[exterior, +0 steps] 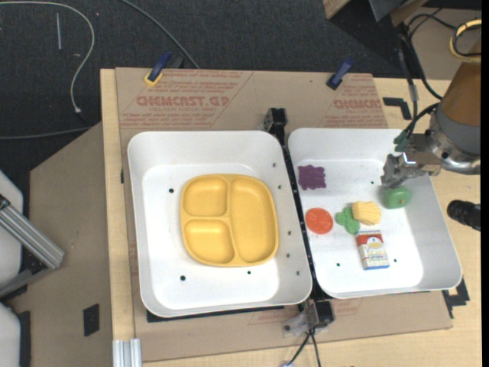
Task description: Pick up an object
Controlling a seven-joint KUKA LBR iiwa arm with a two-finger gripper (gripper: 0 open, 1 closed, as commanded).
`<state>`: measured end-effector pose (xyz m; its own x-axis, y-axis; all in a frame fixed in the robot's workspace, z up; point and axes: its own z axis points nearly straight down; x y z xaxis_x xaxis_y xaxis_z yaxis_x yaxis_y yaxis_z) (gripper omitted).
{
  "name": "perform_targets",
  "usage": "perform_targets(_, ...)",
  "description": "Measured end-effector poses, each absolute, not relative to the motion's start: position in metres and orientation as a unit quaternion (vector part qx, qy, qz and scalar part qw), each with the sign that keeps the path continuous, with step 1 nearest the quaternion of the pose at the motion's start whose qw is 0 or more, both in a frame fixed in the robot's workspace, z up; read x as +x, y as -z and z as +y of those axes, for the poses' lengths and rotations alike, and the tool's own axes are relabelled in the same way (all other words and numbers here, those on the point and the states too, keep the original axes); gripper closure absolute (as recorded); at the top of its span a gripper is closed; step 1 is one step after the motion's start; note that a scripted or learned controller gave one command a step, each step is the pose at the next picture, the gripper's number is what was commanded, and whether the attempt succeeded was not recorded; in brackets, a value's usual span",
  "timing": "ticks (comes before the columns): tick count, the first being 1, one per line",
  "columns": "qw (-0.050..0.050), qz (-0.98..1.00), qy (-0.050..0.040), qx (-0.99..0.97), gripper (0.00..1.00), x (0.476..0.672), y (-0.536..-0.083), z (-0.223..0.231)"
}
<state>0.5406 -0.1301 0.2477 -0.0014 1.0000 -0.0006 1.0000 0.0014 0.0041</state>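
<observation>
Hovering at the right bin (428,277), my gripper (395,180) touches the green toy (397,198); grip state unclear. It looks light, smooth, rounded; I'd pinch across its middle.

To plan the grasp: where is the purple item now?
The purple item lies in the right bin, upper left area, above the orange disc.

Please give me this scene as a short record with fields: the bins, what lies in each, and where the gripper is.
left bin: holds a yellow divided plate
right bin: purple piece, orange disc, yellow and green piece, red and white box, green object
gripper: above the right bin's far right part, directly over the green object
grasp: cannot tell
</observation>
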Motion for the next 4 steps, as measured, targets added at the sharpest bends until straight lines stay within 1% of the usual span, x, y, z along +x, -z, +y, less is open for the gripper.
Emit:
perform_targets(1, -0.002, 0.709, 0.0003, 0.705, 1.00, 0.550, -0.235, -0.083)
perform_targets(2, -0.002, 0.709, 0.0003, 0.705, 1.00, 0.554, -0.227, -0.030)
perform_targets(3, 0.000, 0.709, -0.0010, 0.705, 1.00, 0.570, -0.220, 0.030)
perform_targets(4, 0.000, 0.709, -0.0019, 0.705, 1.00, 0.597, -0.221, 0.083)
